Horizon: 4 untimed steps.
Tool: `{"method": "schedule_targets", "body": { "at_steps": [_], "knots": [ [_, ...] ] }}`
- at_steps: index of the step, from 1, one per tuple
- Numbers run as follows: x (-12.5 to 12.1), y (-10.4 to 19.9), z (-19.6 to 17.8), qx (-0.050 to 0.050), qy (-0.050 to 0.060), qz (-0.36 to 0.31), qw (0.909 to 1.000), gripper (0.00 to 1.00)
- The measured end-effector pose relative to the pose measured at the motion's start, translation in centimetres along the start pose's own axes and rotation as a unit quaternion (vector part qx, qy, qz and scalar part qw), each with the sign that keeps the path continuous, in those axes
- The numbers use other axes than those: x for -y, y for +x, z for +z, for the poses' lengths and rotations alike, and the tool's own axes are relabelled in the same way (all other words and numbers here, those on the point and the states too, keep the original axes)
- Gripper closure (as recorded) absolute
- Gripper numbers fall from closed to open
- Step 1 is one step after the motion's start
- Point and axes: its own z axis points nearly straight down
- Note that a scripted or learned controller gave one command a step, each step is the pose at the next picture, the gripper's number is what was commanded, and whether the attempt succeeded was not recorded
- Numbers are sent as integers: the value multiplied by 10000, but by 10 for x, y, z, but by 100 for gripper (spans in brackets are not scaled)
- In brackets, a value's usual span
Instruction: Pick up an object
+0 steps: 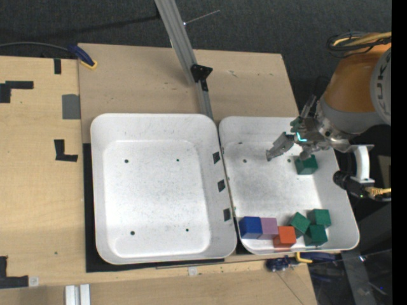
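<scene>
End effector (pixel 294 143), fingers apart and holding nothing, hovers over the right bin (pixel 254 176); a lone green block (pixel 306 164) lies just right and nearer.

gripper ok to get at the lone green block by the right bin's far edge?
Probably yes. The gripper hangs just beside the green block, which sits apart from the cluster of blocks along the near wall of the right bin. Nothing lies between them.

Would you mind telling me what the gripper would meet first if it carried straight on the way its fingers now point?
The gripper points down and leftward over the right bin. Likely it would meet that bin's bare floor first; the lone green block sits beside it, apparently off that line, though depth is unclear.
</scene>
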Motion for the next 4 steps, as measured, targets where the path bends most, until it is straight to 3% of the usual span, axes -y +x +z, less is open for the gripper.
{"method": "schedule_targets", "body": {
  "at_steps": [1,3,4],
  "knots": [
    [-1,0,-3,3,-24,-5,10000,0],
    [2,1,117,4,5,0,10000,0],
    [1,2,104,-2,-14,-8,10000,100]
  ]
}}
